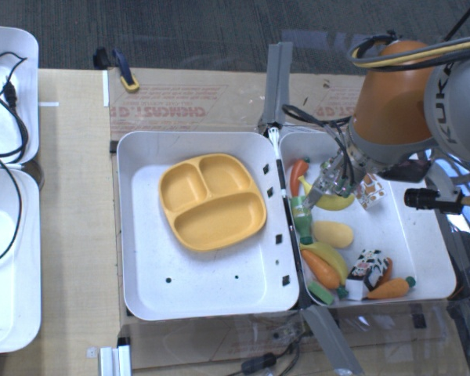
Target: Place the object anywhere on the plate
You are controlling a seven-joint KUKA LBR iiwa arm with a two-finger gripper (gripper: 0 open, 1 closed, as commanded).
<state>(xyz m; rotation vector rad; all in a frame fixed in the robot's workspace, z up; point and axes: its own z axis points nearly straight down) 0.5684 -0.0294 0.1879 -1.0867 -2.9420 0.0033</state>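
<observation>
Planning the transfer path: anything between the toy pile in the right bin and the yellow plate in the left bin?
Only the two bins' adjoining walls. The yellow plate sits alone on the left bin's floor, all three compartments bare. The gripper is over the toys in the right bin.

A blue-handled tool [122, 70] lies on the bench [70, 155], with black cables [4, 116] at far left.

Yellow plate [212, 201]; white bins [141, 288]; orange carrot [389, 289].
</observation>
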